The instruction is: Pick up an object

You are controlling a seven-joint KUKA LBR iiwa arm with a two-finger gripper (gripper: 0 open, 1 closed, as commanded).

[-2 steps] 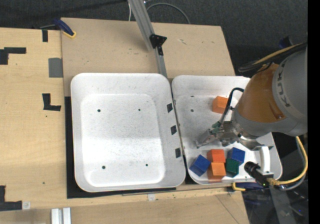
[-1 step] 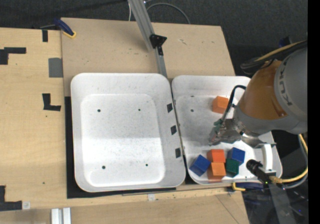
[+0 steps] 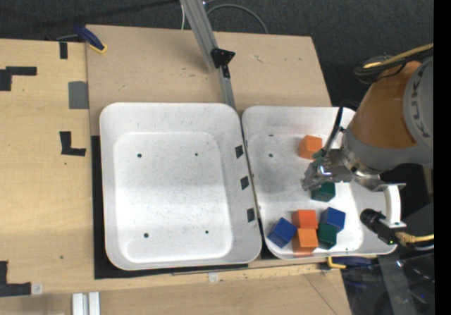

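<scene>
Camera view, from above at a slant. Wooden bench (image 3: 176, 60) spread across most of it, dark floor beyond, black tape marks along its left side, a blue and yellow clamp (image 3: 91, 39) near the far left corner. Metal rail (image 3: 201, 17) slanting down from the top to the seam between the bins. Left bin (image 3: 169, 120) white and speckled. Right bin (image 3: 282, 123) holding the blocks. Arm (image 3: 387, 116) reaching in from the right, orange band above the wrist, bent low over the right bin.

Gripper (image 3: 320, 178) down near the middle of the right bin, just over a green block (image 3: 324, 192); possibly touching it, though contact is too blurred to judge. Cannot tell how far the fingers are spread, nor whether anything sits between them.

Orange block (image 3: 310, 145) just beyond the gripper, toward the far wall. Cluster at the near edge, packed close: blue block (image 3: 282, 232) on the left, two orange blocks (image 3: 306, 229) stacked front to back, dark green block (image 3: 327, 236) beside them, second blue block (image 3: 335, 218) at the right. All roughly cubic, so no clear long axis; green block by the gripper sitting slightly skewed to the bin walls.
</scene>
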